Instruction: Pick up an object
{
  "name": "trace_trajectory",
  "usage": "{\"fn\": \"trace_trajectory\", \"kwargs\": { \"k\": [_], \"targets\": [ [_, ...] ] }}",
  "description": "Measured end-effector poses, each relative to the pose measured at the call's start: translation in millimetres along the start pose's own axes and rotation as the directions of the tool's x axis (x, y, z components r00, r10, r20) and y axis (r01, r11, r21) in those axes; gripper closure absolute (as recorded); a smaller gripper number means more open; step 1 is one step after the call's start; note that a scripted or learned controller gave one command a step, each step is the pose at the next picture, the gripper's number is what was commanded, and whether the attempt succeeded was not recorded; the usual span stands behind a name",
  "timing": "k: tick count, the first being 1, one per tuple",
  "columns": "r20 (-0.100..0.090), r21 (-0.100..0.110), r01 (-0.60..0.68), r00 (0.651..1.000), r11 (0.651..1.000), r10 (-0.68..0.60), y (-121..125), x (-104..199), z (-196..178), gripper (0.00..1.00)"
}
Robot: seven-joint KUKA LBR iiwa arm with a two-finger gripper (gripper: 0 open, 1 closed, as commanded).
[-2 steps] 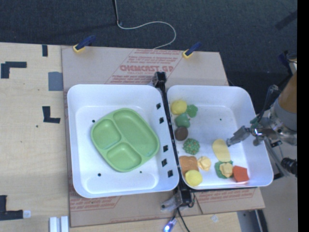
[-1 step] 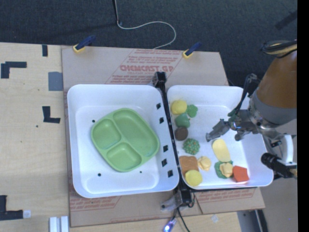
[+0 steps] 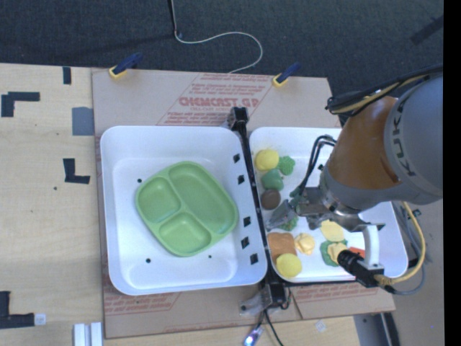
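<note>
The right bin [image 3: 317, 137] holds several toy foods. A yellow ball [image 3: 266, 158] and two green pieces [image 3: 286, 166] [image 3: 272, 180] lie at its far left. A brown ball [image 3: 270, 199] sits below them. Nearer the front are an orange-brown block [image 3: 281, 244], a yellow lemon [image 3: 288, 266] and a pale yellow piece [image 3: 305, 244]. My gripper [image 3: 287, 212] hangs low over the bin's left middle, just right of the brown ball. The arm covers much of the bin's right part. Nothing is visibly held.
The left bin [image 3: 115, 193] carries a green three-compartment tray [image 3: 186, 207]. A yellow piece [image 3: 332, 231], a green piece [image 3: 330, 254] and an orange-red piece [image 3: 351, 255] lie at the right bin's front. A black divider [image 3: 248, 193] runs between the bins.
</note>
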State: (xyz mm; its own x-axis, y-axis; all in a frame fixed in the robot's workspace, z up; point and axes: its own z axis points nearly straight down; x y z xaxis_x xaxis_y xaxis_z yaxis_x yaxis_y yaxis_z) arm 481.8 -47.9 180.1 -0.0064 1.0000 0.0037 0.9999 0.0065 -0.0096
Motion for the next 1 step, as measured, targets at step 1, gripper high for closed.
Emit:
{"fn": "trace_trajectory", "kwargs": {
  "k": [1],
  "targets": [
    [0.000,-0.007,0.006,1.000,1.000,-0.006,1.5,98.6,-14.8,0.00]
  ]
}}
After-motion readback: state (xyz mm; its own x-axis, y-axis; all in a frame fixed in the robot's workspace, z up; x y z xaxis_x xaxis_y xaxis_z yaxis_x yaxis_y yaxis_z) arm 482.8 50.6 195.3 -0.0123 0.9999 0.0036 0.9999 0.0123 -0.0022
